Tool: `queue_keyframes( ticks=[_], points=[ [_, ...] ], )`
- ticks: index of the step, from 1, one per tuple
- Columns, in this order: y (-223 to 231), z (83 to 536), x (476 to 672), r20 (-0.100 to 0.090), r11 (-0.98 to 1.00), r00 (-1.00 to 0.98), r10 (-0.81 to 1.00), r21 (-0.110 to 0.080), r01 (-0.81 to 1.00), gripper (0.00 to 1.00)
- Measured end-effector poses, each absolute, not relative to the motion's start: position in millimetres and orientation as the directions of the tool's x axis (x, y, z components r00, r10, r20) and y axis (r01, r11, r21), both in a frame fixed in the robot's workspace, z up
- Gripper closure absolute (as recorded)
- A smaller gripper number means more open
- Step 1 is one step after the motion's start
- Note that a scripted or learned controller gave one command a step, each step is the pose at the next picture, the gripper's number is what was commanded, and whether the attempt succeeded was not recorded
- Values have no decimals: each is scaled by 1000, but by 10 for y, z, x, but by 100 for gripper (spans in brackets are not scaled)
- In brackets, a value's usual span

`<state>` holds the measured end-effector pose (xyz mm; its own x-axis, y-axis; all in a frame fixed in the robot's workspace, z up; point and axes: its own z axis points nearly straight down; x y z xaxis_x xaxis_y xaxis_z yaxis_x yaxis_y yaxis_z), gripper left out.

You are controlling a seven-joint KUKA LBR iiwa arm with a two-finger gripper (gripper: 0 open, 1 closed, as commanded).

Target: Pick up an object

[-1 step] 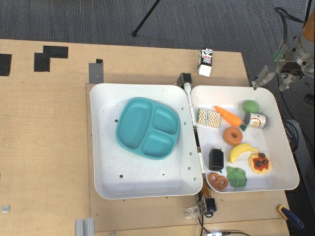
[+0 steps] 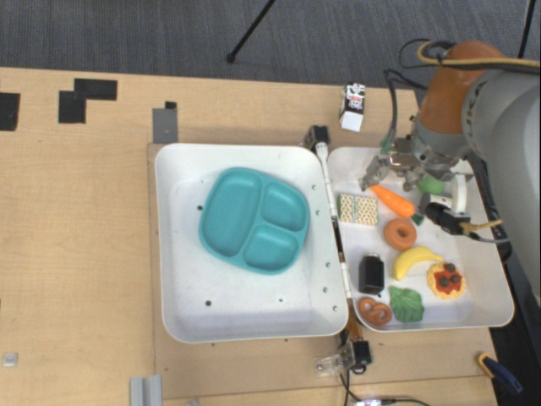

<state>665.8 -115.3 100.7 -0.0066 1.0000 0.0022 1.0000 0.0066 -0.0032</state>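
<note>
Gripper (image 2: 396,169) hangs over top of right bin (image 2: 490,311), fingers spread open, nothing btwn them. Carrot (image 2: 394,200) lies just below it, long axis running upper-left to lower-right. Nearest pick: short drop down, jaws set across the carrot.

The divided tray (image 2: 254,219) lies in the left bin (image 2: 182,252); the toy foods, carrot (image 2: 393,200) among them, lie in the right bin (image 2: 486,303).

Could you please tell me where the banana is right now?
The banana lies in the right-hand bin, toward its near side, just below the orange doughnut and left of the small fruit tart.
</note>
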Motion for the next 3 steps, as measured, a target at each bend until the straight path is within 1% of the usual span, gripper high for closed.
queue_keyframes(
  ticks=[1, 2, 3],
  points=[
    [-1326, 861, 6388, -1, 3, -3, 1000, 5, 1000, 0],
    [-1314, 983, 6411, -1, 5, -5, 1000, 11, 1000, 100],
    [-882, 1889, 6104, 0, 7, -7, 1000, 6, 1000, 100]
  ],
)
